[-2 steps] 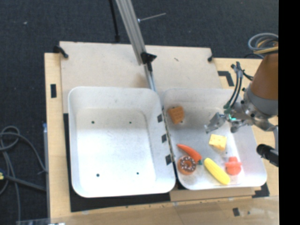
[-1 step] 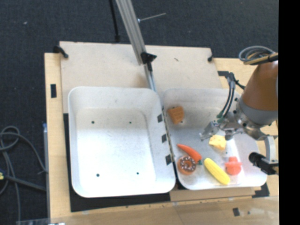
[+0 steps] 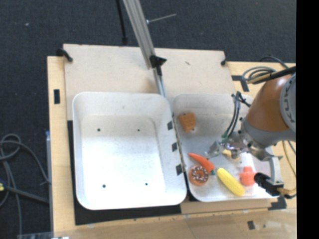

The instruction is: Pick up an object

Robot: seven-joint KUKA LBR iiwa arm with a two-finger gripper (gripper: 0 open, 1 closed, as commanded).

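Note:
The right bin point(image 3: 209, 106) holds several small items. An orange-brown block point(image 3: 187, 122) lies near its back left. A red-orange carrot point(image 3: 201, 160) and a round brown doughnut point(image 3: 199, 175) sit by the front left wall. A yellow corn-like piece point(image 3: 230, 181) and an orange-red piece point(image 3: 246, 176) rest along the front. My gripper point(image 3: 224, 148) hangs low in the middle of this bin, just right of the carrot and behind the yellow piece. A pale yellowish item point(image 3: 230, 154) shows partly under it. Nothing is visibly lifted.
The left bin point(image 3: 82, 133) is beside the right one, sharing a raised wall. A slanted metal pole point(image 3: 142, 29) rises behind the bins. Cables point(image 3: 256, 74) lie at the back right, and the arm's orange band point(image 3: 269, 108) overhangs the right bin's edge.

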